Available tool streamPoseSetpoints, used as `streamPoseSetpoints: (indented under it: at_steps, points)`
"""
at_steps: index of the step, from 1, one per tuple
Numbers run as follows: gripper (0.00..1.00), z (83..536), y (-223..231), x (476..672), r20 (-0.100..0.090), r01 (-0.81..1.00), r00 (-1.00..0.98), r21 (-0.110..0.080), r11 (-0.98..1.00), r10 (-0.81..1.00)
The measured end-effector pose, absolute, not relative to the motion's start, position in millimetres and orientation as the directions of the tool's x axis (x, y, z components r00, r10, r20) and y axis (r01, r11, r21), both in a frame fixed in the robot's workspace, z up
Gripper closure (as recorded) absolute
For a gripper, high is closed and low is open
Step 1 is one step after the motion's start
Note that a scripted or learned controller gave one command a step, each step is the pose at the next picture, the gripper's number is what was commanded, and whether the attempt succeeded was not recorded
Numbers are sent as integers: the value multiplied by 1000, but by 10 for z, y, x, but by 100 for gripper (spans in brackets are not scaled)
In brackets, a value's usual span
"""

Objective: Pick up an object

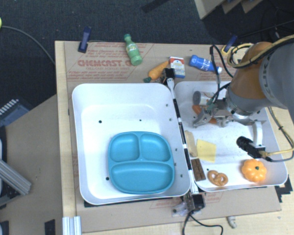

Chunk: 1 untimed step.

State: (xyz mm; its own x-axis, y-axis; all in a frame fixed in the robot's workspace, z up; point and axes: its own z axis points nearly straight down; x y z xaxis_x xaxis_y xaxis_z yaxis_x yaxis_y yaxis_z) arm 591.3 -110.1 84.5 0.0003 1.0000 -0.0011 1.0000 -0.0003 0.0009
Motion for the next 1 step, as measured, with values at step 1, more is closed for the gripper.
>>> streamPoseSetpoints:
  at_steps: [1]
  points:
    - [0, 847, -944, 6195, 0, 1000, -1, 0, 1, 1000]
